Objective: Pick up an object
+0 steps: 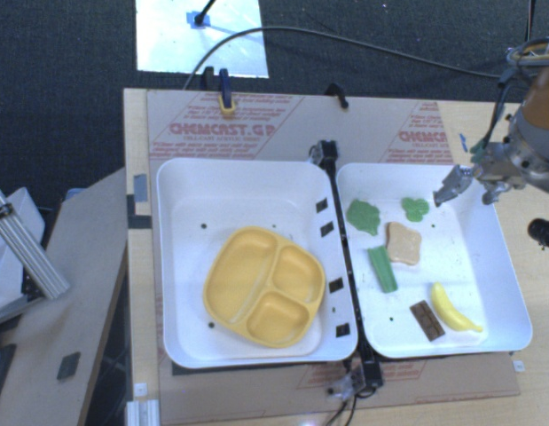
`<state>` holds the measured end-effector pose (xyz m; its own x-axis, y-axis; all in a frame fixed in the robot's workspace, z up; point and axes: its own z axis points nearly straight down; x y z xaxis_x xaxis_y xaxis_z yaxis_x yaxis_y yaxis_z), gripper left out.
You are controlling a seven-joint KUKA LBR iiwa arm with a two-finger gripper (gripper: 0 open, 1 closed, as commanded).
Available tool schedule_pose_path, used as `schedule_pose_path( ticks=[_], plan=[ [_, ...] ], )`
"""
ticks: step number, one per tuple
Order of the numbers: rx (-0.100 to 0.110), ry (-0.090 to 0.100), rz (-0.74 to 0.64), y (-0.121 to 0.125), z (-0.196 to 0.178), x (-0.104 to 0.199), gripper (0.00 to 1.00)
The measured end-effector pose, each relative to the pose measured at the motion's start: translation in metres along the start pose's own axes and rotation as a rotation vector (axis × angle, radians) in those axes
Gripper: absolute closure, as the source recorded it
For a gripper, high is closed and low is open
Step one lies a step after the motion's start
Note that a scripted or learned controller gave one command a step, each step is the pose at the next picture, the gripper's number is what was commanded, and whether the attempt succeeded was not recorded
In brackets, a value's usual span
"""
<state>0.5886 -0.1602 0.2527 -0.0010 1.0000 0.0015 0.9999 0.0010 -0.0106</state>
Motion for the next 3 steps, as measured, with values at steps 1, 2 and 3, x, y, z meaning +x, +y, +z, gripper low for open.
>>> schedule_pose_path(
  ticks=[1,2,3],
  plan=[
    [-0.012,-0.002,-0.002,0.002,-0.007,0.000,0.00],
    [-0.009,-0.001,0.000,-0.006,0.050,-0.003,0.00],
    [-0.010,-0.001,0.000,-0.013,0.098,-0.009,0.00]
  ],
)
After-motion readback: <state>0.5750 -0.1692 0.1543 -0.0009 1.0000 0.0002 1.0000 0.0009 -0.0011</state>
